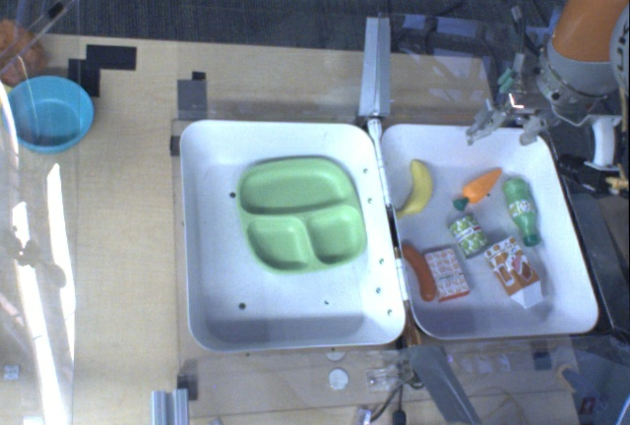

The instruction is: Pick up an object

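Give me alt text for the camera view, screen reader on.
The claw hovers over the far edge of the right bin, which holds a banana, carrot, green bottle, sausage and small packets. The left bin holds a green divided tray.

A green divided tray (298, 213) lies in the left white bin (202, 246) — three compartments, set near the bin's middle. On the wooden bench (128, 246), well off to the left, sits a blue bowl (51, 112) — beside black markers (106, 61).
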Robot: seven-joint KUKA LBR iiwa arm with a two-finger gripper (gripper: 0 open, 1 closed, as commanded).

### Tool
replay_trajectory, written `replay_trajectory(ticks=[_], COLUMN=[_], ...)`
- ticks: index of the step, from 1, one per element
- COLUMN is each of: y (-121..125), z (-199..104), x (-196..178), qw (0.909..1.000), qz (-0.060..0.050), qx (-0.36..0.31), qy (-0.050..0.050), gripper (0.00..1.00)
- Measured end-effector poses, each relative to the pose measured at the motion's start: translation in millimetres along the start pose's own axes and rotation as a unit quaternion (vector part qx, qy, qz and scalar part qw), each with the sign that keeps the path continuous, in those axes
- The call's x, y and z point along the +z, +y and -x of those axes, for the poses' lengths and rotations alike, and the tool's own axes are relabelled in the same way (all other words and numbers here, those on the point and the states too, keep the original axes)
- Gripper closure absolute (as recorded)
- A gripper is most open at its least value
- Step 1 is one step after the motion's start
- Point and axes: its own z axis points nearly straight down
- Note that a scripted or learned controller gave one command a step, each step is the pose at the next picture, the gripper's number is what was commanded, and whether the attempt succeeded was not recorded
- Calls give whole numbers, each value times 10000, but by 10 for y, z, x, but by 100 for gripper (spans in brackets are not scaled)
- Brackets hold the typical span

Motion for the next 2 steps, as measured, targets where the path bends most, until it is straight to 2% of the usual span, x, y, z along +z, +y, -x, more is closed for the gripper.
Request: replay_trajectory(ticks=[1,2], y=[-259,-245], z=[85,82], x=[1126,993], qw=[10000,10000], qz=[3,27], qx=[-13,-17], qy=[-1,-8], gripper=[0,100])
